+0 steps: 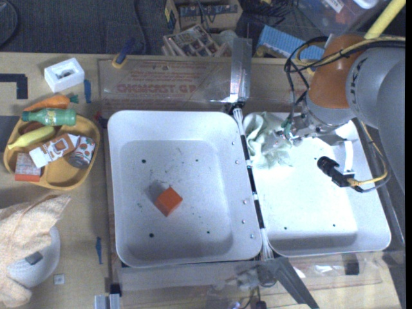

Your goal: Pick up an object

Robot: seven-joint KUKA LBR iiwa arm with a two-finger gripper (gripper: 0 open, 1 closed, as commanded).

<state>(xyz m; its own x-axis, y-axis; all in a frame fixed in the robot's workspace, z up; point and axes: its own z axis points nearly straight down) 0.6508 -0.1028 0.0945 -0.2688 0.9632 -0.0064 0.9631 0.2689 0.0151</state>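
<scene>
You can make out faint reddish lettering printed across the clear plastic panel (168, 87) lying behind the left bin (122, 172) — too washed out to read with confidence. On the grey arm (380, 82), at the right, a few dark letters run vertically — partly cut off and not legible. The small packets in the yellow bowl (51, 176) carry printing, but it's too small for you to read.

I see an orange block (169, 201) in the left bin (129, 140); my end effector (288, 132) hovers at the right bin's (335, 224) eleven o'clock corner.
</scene>
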